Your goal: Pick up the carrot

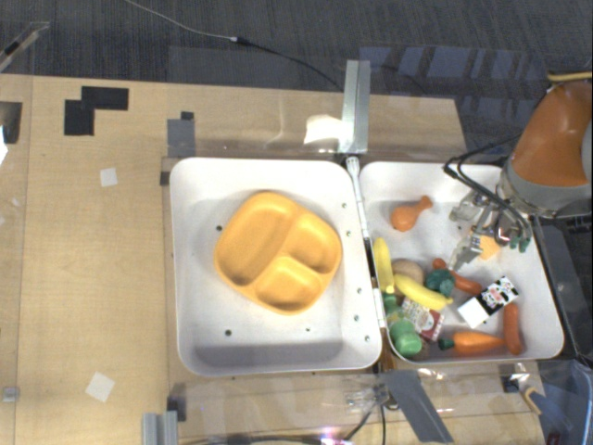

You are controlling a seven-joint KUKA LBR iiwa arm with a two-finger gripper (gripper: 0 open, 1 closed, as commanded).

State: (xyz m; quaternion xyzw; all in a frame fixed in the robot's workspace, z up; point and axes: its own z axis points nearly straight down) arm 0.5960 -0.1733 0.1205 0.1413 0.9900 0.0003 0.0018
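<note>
The carrot lies flat in the right bin, close to the bin's front wall and near its front right corner. Its orange body runs about parallel to that wall, and its green end points to the left. A second orange piece stands just beside it on the right, lying more along the right wall. A white box with black marks lies just behind the carrot.

To the left of the carrot is a green vegetable at the front left of the same bin, and behind it a banana lies at a slant. A chicken leg lies apart from the heap, toward the back of the bin.

The gripper hangs over the middle of the right bin, behind the heap and well apart from the carrot. Its 2 fingers point down and to the left with a gap between them, so it is open, and nothing is between the fingers. The arm enters over the right edge of the tabletop.

The left bin holds a yellow plate with 3 compartments, lying near its middle.
</note>
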